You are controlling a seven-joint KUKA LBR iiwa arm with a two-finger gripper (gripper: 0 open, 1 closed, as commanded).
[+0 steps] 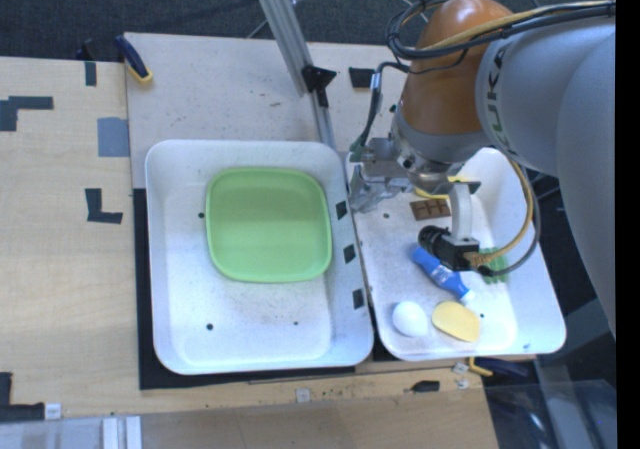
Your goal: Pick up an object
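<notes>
Approach step: tool [372, 185] low at the right bin's [535, 322] near-left edge; grip state unclear. Blue tube [440, 272], egg [408, 318], yellow piece [456, 321] lie beyond it. Next: descend over one.

Two bins sat side by side in the middle of the frame. The left bin [170, 237] held a plate [268, 224] in its upper half. In the right bin [535, 322], a marker [440, 271] lay at centre, with an egg [408, 317] and a chip-shaped piece [456, 321] just below it, side by side.
</notes>
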